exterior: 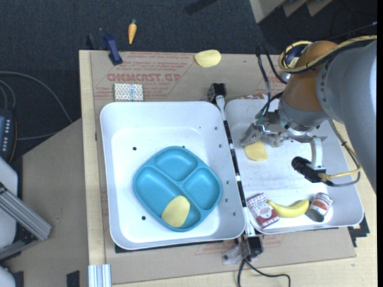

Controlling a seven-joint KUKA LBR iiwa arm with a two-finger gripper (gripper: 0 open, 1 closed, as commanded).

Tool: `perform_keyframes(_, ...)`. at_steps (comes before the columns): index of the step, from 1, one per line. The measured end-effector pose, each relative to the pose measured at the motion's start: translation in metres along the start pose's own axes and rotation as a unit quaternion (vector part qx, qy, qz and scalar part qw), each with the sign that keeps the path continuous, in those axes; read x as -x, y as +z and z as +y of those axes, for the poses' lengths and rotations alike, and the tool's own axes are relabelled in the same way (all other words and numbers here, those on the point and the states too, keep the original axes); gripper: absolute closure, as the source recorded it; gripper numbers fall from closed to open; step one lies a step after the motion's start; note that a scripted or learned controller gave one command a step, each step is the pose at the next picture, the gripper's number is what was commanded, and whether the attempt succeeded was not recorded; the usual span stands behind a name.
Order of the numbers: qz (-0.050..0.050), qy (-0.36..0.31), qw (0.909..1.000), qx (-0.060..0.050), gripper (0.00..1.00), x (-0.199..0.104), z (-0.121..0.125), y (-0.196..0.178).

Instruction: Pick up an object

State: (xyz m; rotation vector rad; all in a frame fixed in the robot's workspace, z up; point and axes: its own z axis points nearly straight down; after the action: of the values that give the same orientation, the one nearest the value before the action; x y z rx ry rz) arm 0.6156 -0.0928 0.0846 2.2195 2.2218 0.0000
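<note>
I had the jaws [258, 135] low in the right white bin [353, 211], just above the flat pale-yellow disc [257, 152]; their opening I couldn't tell. That thin disc might slide away ungripped.

End effector [258, 134] over yellow piece [257, 152], right bin [341, 217].

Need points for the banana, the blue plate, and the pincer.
banana [289, 208]: camera view, middle of its curved body.
blue plate [197, 187]: camera view, bare right compartment.
pincer [258, 135]: camera view, midway between the fingertips, above a yellow chip.
</note>
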Motion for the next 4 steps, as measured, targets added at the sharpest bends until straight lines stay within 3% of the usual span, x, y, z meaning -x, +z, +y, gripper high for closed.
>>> perform_keyframes(1,0.000,0.000,1.0000,-0.001,0.00,0.011,-0.003,0.000)
perform_keyframes(2,0.001,0.001,1.0000,-0.001,0.00,0.009,-0.087,0.000)
perform_keyframes(3,0.000,0.000,1.0000,0.000,0.00,0.044,-0.002,0.000)
perform_keyframes(4,0.000,0.000,1.0000,0.001,0.00,0.002,0.017,0.000)
